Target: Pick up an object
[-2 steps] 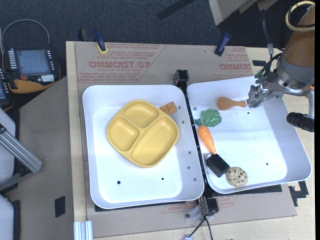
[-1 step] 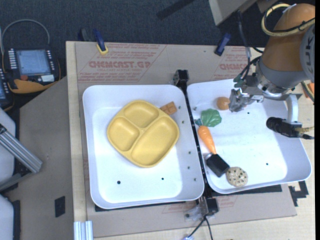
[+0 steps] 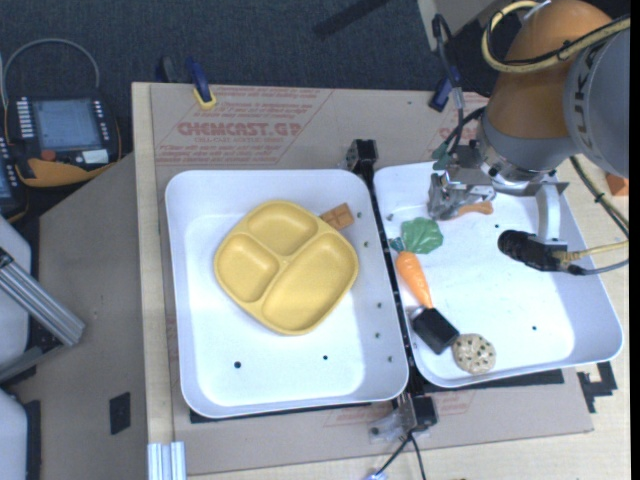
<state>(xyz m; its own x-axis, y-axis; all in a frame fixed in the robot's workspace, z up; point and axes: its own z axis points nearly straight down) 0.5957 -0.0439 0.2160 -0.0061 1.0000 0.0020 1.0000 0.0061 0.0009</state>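
My gripper [image 3: 452,200] hangs low over the far left part of the right bin [image 3: 590,318]. A small orange thing [image 3: 480,208] sits right at the gripper's tip; whether it is gripped I cannot tell. Just below the gripper lies a green leafy piece [image 3: 421,235]. Further toward the front are an orange carrot [image 3: 414,278], a black block [image 3: 434,329] and a speckled round cookie [image 3: 473,352].
The left bin [image 3: 200,358] bears a yellow divided plate [image 3: 287,265] with a small brown block [image 3: 338,216] at its far right corner. A black divider clamp [image 3: 361,154] sits between the bins at the back. The right bin's right half is bare white floor.
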